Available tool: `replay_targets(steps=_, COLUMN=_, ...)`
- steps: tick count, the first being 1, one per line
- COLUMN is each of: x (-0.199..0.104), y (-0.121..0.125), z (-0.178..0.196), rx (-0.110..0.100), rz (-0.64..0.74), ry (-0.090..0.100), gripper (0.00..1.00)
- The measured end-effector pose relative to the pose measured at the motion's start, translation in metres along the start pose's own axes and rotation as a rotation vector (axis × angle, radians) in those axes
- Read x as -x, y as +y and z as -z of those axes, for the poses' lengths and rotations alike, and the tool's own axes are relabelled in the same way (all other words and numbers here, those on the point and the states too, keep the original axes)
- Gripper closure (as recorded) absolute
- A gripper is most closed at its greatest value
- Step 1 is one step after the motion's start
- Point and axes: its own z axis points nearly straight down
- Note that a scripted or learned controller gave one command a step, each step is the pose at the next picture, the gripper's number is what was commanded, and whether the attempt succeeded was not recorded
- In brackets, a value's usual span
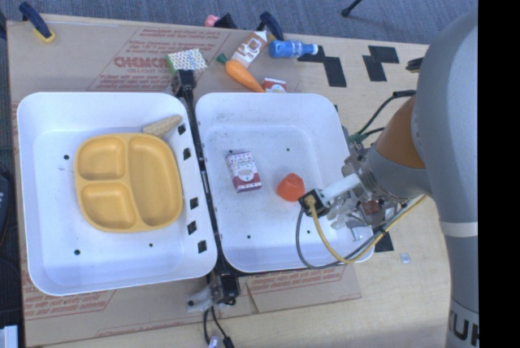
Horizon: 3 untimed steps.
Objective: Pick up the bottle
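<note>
Outside, bottle (pixel 291 50) beyond right bin (pixel 268 97) rim

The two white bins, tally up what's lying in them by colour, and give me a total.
Yellow: 1, the divided plate
Tan: 1, the wedge
Red and white: 1, the small box
Orange: 1, the round lump
Total: 4
</note>
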Motion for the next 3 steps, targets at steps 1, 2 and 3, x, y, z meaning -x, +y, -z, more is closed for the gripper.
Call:
replay_targets(steps=1, x=-0.008, y=-0.038, z=0.069, rx=0.002, rz=0.001, ry=0.002, gripper=1.00)
replay_targets(steps=2, x=-0.011, y=-0.054, z=0.010, rx=0.000, rz=0.024, ry=0.000, gripper=1.00)
replay_targets(steps=3, x=-0.011, y=-0.050, z=0.106, rx=0.003, rz=0.002, ry=0.002, gripper=1.00)
